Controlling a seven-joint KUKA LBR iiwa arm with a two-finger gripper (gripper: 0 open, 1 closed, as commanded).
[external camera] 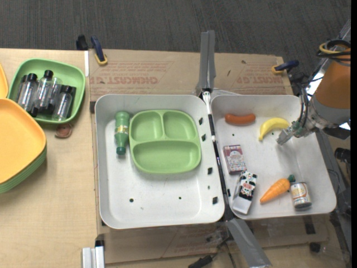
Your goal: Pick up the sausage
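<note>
Robotics lab: clamped cardboard bench [167,74], white bins [106,149].

Upside-down red lettering reading "CHEMGLASS" is printed on the cardboard sheet [146,74] behind the bins.

At the right edge of the frame, the arm [334,88] shows an orange band, grey casing below, a yellow-and-black cable loop above, and a slim metallic gripper [290,133].

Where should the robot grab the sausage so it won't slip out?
Probably around the middle of the sausage, coming straight down from above. It lies flat and lengthwise left-to-right near the back wall of the right bin, so fingers closing across its narrow width fit best. The banana lies just right of it; the end effector hovers past that.
</note>
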